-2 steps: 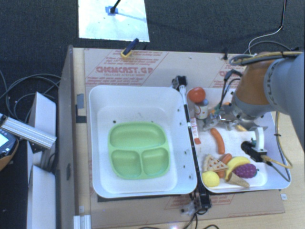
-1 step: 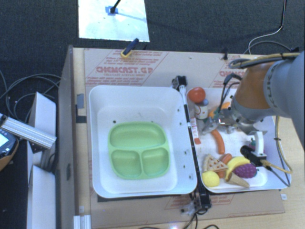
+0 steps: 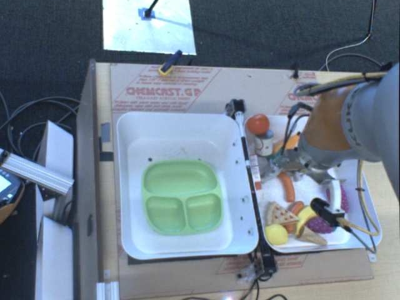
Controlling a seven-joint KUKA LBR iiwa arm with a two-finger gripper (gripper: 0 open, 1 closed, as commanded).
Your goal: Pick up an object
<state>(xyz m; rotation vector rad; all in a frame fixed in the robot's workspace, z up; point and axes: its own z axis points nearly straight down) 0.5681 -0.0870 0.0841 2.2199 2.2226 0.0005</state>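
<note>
Left bin [image 3: 125, 167]: held divided tray [image 3: 182, 196]. Right of tray, right bin [image 3: 356, 239]: held sausage [image 3: 287, 187], pizza slice [image 3: 281, 215], lemon [image 3: 277, 234].

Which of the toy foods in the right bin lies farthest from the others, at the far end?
The tomato, red and round, alone near the bin's far edge.

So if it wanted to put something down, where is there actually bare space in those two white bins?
The left white bin has bare floor all around the green three-compartment plastic plate, widest between the plate and the bin's far wall. The plate's compartments look bare too. The right white bin is crowded: toy foods such as an orange hot dog and a pizza slice, plus the grey arm above them.
</note>
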